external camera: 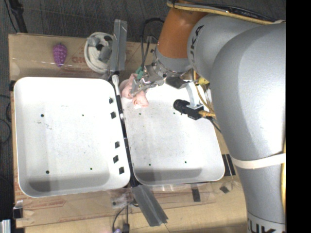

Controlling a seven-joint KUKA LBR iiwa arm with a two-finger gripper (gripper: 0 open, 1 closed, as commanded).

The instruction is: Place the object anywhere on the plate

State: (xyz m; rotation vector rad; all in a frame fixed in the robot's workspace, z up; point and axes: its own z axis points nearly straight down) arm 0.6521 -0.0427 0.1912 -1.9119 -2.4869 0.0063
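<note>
Camera view: gripper (138, 87) low over right bin's (165, 144) far-left corner, right at pink soft object (136, 98). Finger state: cannot tell. Left bin (63, 135) beside it. Purple grape-like toy (60, 54) on bench beyond bins.

Two shallow white bins are seen side by side on a brown bench (34, 57): the left bin (29, 130) and the right bin (209, 149). A grey divider strip (119, 125) with small black clips is seen between them. A purple grape-like bunch (60, 54) is noted on the bench behind the left bin. A coil of white cord (98, 51) lies near it, beside an upright grey bar (118, 45).
</note>
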